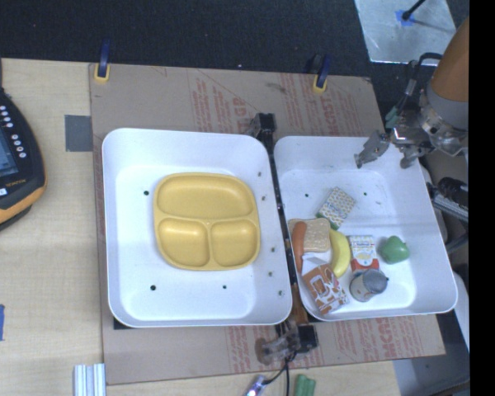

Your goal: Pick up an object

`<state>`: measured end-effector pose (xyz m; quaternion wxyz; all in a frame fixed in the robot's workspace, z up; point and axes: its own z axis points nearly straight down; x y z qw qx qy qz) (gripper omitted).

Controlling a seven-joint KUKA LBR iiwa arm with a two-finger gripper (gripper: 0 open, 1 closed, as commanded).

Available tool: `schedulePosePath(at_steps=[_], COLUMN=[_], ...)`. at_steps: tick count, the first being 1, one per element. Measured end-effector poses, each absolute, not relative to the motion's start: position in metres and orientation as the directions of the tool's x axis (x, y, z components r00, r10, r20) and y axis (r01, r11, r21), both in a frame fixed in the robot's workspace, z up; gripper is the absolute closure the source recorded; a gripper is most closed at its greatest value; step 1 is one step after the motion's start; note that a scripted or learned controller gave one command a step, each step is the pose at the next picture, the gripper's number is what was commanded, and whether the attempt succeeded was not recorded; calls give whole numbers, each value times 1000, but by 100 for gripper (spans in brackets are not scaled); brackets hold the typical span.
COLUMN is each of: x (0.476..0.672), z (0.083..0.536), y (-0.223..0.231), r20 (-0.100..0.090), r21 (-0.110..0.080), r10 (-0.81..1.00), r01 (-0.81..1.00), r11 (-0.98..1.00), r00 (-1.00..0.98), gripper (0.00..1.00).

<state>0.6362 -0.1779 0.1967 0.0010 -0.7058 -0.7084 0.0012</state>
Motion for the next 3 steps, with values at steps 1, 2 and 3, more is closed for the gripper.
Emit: schedulePosePath(at_steps=[1,2,3], x=[594,561,561], z=[115,92,102], y=[-133,-126,-127], r20=[0,-1,-3], r21=[-5,-4,-5], r10=[1000,1000,1000], r01=[1000,1000,1000], r11=[6,6,10], r00=[-6,-6,-10], gripper=[0,0,100])
